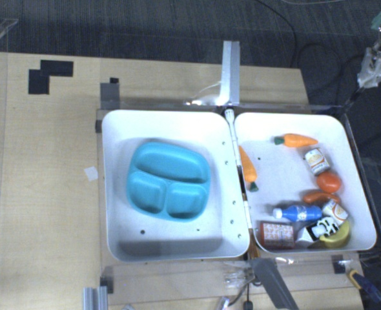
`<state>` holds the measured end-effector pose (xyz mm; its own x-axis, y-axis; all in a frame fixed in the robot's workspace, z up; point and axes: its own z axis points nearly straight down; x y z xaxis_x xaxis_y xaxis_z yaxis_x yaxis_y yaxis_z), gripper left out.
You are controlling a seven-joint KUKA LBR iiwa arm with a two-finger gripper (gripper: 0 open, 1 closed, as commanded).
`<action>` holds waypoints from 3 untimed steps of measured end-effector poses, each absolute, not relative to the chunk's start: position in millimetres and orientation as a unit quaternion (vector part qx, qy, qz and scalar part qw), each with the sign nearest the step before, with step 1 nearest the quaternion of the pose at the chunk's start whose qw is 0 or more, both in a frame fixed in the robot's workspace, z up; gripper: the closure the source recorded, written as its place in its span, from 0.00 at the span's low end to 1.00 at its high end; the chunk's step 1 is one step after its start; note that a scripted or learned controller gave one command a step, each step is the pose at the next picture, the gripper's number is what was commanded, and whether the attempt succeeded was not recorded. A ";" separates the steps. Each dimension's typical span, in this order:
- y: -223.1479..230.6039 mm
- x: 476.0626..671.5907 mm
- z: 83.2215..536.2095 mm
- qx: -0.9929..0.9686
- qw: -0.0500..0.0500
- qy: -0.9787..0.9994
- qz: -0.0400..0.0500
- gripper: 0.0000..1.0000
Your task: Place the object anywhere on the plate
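A blue divided plate (pixel 168 181) sits alone in the left bin (pixel 113 237) while the candidate objects, among them two toy carrots (pixel 296 141), a small can (pixel 316 159) and a blue bottle (pixel 300 212), lie in the bin to the plate's right. Judging by this, the task stands at its start, nothing yet lifted. The next move calls for a clean grasp of one object and a carry leftward across the divider to the plate; the pincer's state cannot be told.
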<state>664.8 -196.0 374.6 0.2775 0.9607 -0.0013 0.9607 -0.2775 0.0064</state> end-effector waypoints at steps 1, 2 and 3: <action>-194.5 666.3 387.1 0.797 0.006 0.604 0.003 1.00; -128.3 648.9 256.2 0.862 0.000 0.507 0.001 1.00; -53.6 583.5 184.2 0.855 0.000 0.519 0.001 1.00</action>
<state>583.5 -53.6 184.2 0.4615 0.8871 0.0013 0.8871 -0.4615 0.0008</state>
